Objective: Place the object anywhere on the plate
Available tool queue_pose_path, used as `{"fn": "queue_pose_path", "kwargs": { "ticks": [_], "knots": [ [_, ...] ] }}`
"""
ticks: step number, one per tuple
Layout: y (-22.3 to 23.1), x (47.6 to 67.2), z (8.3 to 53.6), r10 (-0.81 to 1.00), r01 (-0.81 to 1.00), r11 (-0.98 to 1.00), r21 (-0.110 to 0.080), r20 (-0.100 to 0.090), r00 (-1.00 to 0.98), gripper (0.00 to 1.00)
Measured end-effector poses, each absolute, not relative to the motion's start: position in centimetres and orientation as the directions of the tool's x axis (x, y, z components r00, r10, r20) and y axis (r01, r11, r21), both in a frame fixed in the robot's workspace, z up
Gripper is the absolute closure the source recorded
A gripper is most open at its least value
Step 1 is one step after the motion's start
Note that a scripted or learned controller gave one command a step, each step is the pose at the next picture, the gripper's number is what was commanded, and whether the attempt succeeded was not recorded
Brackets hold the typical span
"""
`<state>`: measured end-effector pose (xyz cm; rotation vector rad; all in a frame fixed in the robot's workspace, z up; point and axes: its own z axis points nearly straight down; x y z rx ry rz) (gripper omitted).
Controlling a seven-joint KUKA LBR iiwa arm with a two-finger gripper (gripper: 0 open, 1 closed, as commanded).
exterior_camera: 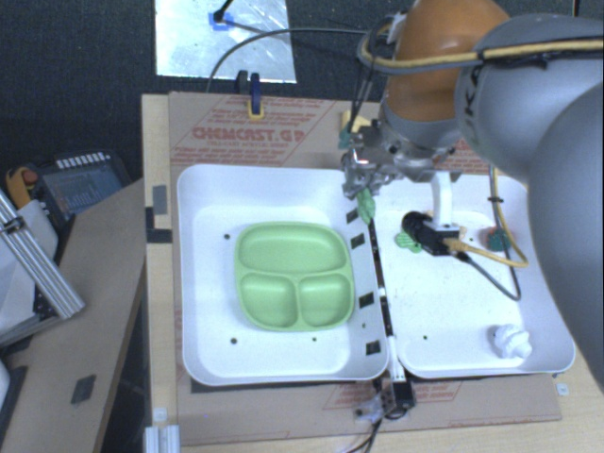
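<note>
Hovering just beyond plate (288,274), off its far right corner.
Dangling green scrap (366,206) beneath tool (361,185) above the bin divider; cannot tell grip state. Risking a drop onto divider or right bin if loosely snagged.
</note>
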<state>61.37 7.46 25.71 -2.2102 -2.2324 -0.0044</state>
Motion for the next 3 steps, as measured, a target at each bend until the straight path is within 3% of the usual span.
{"fn": "queue_pose_path", "kwargs": {
  "ticks": [2, 3],
  "knots": [
    [13.5, 61.7, 23.2, 1.0, 1.0, 0.006, 0.001, 0.0, -0.006, 1.0],
    [13.5, 61.8, 23.3, 1.0, 1.0, 0.005, 0.001, 0.0, -0.005, 0.0]
  ]
}}
